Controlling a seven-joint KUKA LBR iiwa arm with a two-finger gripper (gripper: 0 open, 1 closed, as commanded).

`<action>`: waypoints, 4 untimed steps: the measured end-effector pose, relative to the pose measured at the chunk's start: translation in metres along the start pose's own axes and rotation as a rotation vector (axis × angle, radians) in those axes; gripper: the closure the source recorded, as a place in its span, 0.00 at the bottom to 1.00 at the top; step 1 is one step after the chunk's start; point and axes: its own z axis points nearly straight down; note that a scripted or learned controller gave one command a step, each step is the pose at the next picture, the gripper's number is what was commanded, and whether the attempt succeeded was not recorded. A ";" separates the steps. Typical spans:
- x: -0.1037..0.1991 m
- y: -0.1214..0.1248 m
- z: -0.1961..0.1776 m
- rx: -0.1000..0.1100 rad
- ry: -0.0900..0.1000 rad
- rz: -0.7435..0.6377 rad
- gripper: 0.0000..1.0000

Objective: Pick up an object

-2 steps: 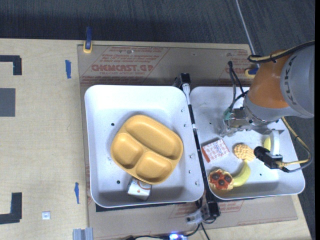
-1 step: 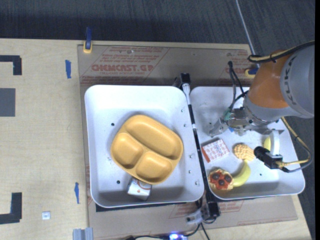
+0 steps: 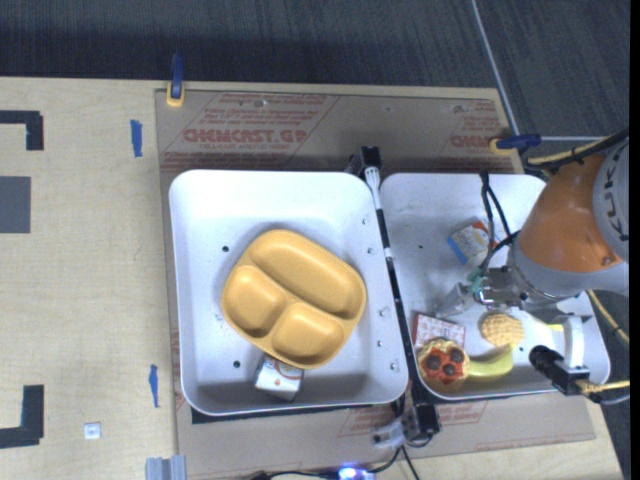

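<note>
Slowly now: gripper (image 3: 487, 290) low in the right bin (image 3: 420, 203), near the waffle (image 3: 501, 328) and banana (image 3: 487, 368); grasp state impossible to tell. Worth centring over one item before closing.

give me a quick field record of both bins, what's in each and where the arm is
left bin: yellow divided tray; small white box at its near edge
right bin: small packet, round cracker, banana, red patterned card, red round toy
arm: over the right bin, reaching in from the right
claw: low in the right bin, above the cracker; grip unclear
</note>
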 end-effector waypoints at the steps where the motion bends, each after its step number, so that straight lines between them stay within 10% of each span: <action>1: 0.000 0.002 -0.011 -0.007 -0.002 0.000 1.00; 2: 0.000 0.002 -0.011 -0.006 -0.002 0.000 0.00; 3: 0.023 -0.029 0.000 -0.004 0.000 0.000 0.00; 4: 0.023 -0.027 -0.011 -0.010 -0.002 0.000 1.00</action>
